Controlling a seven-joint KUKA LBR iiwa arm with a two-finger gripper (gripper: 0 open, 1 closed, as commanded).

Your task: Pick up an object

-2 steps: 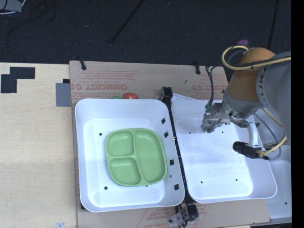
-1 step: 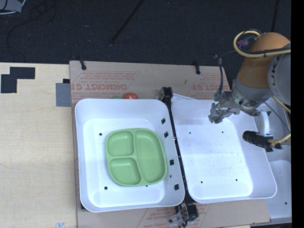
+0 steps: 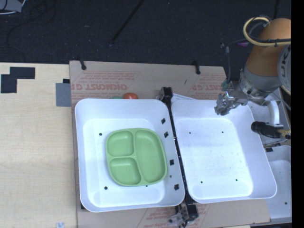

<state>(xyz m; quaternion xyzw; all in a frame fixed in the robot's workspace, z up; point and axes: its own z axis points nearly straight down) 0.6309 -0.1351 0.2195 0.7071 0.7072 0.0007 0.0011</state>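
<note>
A light green plate (image 3: 136, 156) with three compartments lies flat in the middle of the left white bin (image 3: 90, 127). My gripper (image 3: 223, 106) hangs over the far right corner of the right white bin (image 3: 223, 151), well away from the plate. Nothing shows between its tips. The grey arm with its orange band (image 3: 268, 51) reaches in from the upper right.
A small red object (image 3: 130, 96) and a bit of something green (image 3: 115, 97) sit on the cardboard just behind the left bin's far rim. A black divider (image 3: 173, 146) runs between the two bins. The wooden bench (image 3: 33, 151) extends to the left.
</note>
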